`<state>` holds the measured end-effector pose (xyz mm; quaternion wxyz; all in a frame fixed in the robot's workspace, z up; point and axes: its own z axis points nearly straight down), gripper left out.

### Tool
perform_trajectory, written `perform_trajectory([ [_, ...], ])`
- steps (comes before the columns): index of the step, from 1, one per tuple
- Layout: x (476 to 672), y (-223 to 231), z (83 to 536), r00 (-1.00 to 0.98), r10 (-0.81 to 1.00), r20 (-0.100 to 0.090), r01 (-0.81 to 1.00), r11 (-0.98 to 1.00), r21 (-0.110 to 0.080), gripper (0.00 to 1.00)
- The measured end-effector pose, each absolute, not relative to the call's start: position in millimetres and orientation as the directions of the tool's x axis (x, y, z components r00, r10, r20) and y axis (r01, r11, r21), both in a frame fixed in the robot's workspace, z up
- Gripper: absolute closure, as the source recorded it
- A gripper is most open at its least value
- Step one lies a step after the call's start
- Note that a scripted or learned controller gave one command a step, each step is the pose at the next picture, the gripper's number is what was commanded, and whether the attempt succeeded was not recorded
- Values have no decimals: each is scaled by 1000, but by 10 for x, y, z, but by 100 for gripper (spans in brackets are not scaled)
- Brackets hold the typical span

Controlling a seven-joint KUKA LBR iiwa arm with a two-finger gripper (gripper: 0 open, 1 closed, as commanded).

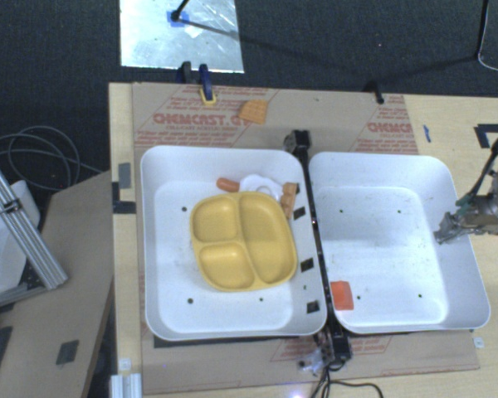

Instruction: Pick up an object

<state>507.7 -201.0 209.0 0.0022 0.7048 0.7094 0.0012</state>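
The hand (445, 230) hovers over the right bin's (398, 172) right rim, well apart from the orange block (341, 295) at that bin's near-left corner. Its grip is too blurred to tell; the arm is cut off at the edge.

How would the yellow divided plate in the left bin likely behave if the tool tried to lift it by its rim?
The yellow divided plate looks like moulded plastic, so probably stiff and light for its size. It is broad and shallow, so a rim pinch could let it tilt. Its smooth surface may be slippery. It lies close to a small orange piece and a white item, which a lift might nudge.
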Motion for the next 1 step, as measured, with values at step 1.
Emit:
perform_trajectory([
  [1, 4877, -1384, 2587, -10, 1000, 0, 1000, 10, 6, 100],
])
